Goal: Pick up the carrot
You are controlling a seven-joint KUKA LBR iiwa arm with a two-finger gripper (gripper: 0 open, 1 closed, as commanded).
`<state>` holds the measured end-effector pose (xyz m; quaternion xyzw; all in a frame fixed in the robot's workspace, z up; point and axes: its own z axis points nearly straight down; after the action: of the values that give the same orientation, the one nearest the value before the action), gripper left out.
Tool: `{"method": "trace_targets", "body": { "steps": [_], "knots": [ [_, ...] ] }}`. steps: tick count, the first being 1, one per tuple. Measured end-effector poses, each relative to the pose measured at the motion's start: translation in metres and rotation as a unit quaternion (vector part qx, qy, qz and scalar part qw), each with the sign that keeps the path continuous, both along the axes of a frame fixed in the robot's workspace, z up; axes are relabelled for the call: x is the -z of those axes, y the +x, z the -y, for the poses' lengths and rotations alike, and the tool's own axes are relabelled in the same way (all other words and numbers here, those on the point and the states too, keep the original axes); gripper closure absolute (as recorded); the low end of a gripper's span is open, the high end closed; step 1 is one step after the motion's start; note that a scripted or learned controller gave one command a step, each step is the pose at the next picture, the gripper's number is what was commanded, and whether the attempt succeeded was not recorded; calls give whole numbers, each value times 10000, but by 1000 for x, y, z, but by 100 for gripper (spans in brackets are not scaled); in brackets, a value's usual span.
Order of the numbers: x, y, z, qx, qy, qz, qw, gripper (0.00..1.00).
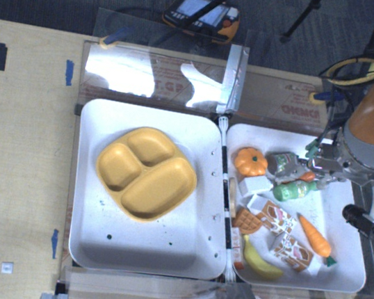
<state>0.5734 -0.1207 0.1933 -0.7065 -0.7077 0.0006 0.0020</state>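
The carrot (314, 236) is orange with a dark stub at its lower right end. It lies flat in the right bin (350, 277), near that bin's right side, pointing up-left. My gripper (320, 163) hangs over the upper right part of the same bin, well above the carrot and apart from it. Its tip sits close to a green bottle (292, 190) and a grey crumpled item (282, 162).
The right bin also holds an orange pumpkin-shaped toy (250, 161), a white block (257, 184), a waffle (247, 220), two printed packets (292, 252) and a banana (259, 259). A yellow divided plate (145, 172) lies in the left bin (82, 234).
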Motion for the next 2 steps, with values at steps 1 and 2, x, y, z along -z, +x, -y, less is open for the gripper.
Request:
{"method": "trace_targets", "body": {
  "steps": [1,2],
  "knots": [
    [-108,26,-23,-1415,-22,51,9899,0],
    [17,-32,32,-2254,-8,28,9743,0]
  ]
}}
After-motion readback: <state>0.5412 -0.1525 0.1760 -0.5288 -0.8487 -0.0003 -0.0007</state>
